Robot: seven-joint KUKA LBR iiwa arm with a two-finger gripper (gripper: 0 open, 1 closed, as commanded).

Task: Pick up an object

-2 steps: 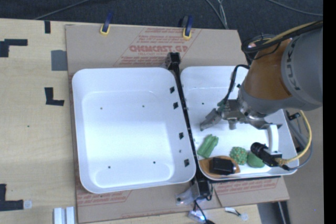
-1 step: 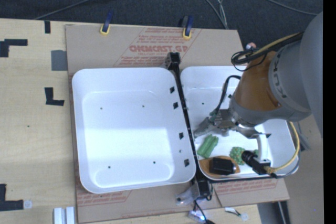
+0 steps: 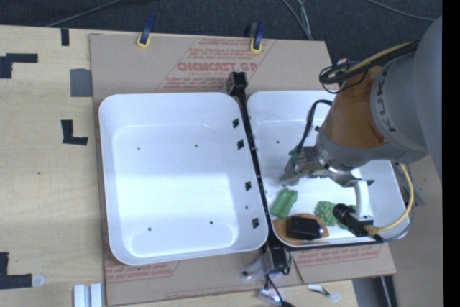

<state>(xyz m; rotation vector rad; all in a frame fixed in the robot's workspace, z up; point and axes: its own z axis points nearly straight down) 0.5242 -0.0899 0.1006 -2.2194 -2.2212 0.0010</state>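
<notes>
A green ribbed block (image 3: 284, 202) lies in the right bin (image 3: 277, 106), near its left wall and toward the front. The gripper (image 3: 296, 170) hangs just above and behind that block — whether its jaws are spread or pressed together cannot be told, and nothing is seen between them. In front of the block rests a black object on a tan piece (image 3: 304, 228); to the block's right sits a green knobbly ball (image 3: 325, 211). The left bin (image 3: 172, 176) adjoins the right one.
</notes>
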